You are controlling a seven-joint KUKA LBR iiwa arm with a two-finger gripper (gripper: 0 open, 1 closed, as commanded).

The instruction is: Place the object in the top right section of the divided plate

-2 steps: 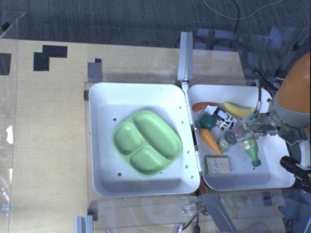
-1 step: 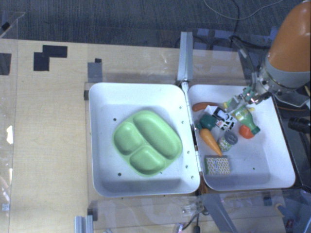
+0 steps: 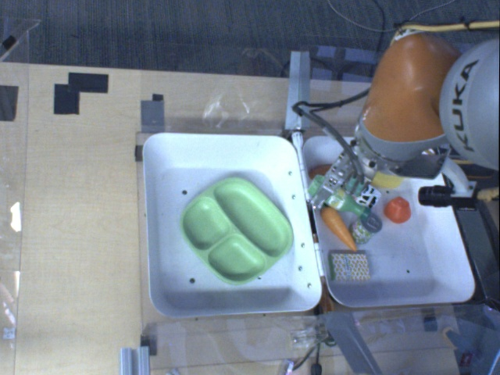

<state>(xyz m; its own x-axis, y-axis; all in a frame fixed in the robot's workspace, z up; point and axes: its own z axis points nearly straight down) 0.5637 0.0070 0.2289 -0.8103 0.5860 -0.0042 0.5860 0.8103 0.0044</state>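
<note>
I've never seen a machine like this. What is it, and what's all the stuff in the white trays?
It's a robot arm, grey and orange, reaching in from the right. One camera looks down from above. Two white bins sit side by side. The left bin holds a green plate with three sections. The right bin holds toys: a carrot, a red piece, a speckled sponge. The tool hangs low over the toys. I can't tell whether it holds anything.
</note>
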